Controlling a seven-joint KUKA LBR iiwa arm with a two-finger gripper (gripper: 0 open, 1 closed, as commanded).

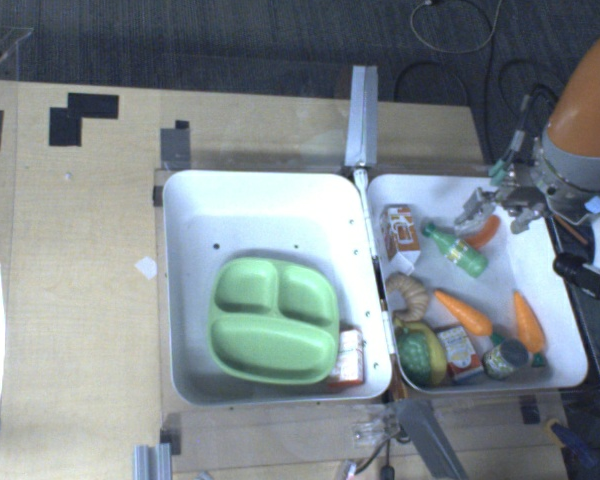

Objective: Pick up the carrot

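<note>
On the left, the tabletop [70,268] carries the left bin [185,298], which holds a green tray [275,320] and, at its right corner, a small packet [348,358]. The right bin [565,298] is crowded: a carton [400,231] near its left wall, a green bottle [457,249], a knotted brown piece [408,292], a round green and yellow fruit [420,356], a small box [458,348] and a tin [504,358].

Three orange pieces could count as the carrot. One [464,313] lies in the middle of the right bin, another [528,322] lies near the right wall, and a third [486,232] sits just under the end effector [498,208] at the bin's far side.

The task looks unfinished: nothing is lifted, and every orange piece seems to rest on the bin floor. The grasp and the lift are left to do.

The arm reaches in from the right, its orange band high at the edge and the wrist angled down and leftward. The end effector hangs low over the third orange piece, near the bottle's neck. I cannot tell whether it is spread or pressed together, or whether it pinches anything.
</note>
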